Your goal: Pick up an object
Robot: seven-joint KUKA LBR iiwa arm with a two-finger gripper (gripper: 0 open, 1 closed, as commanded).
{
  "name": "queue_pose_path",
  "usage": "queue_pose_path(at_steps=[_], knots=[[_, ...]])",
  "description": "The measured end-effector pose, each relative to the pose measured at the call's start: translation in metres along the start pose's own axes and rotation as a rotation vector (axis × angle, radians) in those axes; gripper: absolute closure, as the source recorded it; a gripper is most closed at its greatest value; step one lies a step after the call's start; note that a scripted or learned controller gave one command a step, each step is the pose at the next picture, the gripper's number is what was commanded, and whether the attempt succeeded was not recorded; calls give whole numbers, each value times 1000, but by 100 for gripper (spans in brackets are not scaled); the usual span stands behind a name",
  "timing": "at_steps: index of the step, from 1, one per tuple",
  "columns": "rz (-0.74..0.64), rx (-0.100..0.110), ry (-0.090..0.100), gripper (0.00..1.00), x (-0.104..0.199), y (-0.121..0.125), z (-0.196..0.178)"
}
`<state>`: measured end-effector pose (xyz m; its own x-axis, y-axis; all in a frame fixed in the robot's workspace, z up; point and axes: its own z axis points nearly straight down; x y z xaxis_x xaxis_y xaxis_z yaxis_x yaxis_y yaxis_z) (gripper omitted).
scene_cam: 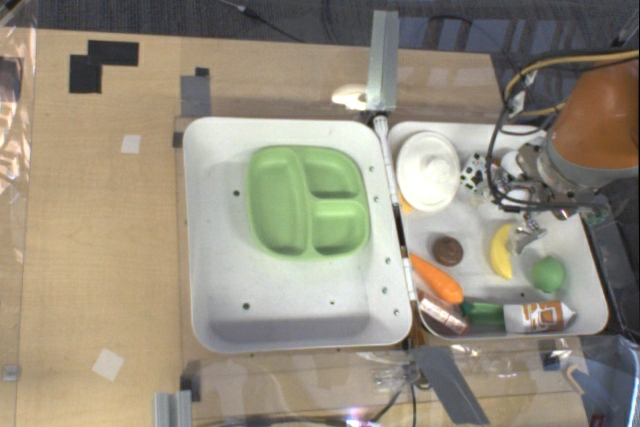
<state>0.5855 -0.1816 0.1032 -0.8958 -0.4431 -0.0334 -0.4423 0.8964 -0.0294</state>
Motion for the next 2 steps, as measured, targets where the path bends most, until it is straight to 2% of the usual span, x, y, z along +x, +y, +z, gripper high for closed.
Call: queue_pose_path(at_steps=[1,2], knots=[[-12,-25,19,0,-18,68,13],[9,-20,24,0,14,2,14]])
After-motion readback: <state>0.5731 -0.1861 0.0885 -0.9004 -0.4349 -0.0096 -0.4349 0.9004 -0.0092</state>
